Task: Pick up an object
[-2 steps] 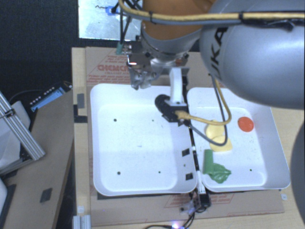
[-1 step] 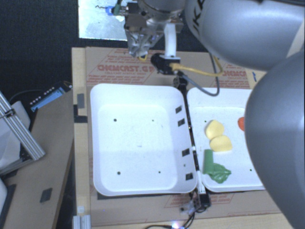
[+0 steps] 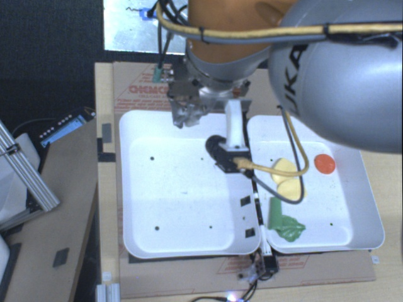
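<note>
Overhead, the grey KUKA arm (image 3: 340, 61) with its orange band (image 3: 242, 8) reaches in from the right and covers the top of both white bins. Its gripper (image 3: 189, 109) hangs over the back edge of the left bin (image 3: 182, 231), and whether it is apart, together or clamped on anything cannot be told from this angle. Nothing is seen held in it. The right bin (image 3: 359, 212) holds the objects: an orange disc (image 3: 325, 163) near its far side, a pale yellow rounded piece (image 3: 287, 176) close to the divider between the bins, and a green object (image 3: 283, 222) in front of that, towards the near rim. A yellow cable (image 3: 296, 168) from the arm loops down across the yellow piece.
</note>
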Robot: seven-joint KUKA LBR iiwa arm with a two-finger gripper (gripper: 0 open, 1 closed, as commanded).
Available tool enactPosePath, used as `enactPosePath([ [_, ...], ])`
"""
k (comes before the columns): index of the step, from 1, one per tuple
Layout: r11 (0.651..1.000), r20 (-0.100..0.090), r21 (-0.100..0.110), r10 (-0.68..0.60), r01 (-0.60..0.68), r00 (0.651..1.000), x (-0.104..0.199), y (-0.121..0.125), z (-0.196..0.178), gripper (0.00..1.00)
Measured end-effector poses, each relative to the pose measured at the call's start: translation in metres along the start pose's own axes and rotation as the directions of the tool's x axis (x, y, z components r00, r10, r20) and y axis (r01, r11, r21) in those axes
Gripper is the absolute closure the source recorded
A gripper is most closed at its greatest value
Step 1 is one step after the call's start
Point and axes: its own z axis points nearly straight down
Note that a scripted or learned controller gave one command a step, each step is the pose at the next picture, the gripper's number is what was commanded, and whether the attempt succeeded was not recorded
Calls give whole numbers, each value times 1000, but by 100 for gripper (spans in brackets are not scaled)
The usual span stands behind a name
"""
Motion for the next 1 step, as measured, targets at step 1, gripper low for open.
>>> enactPosePath([
  [1, 1000, 1, -12, 7, -7, 1000, -3, 96, -8, 100],
])
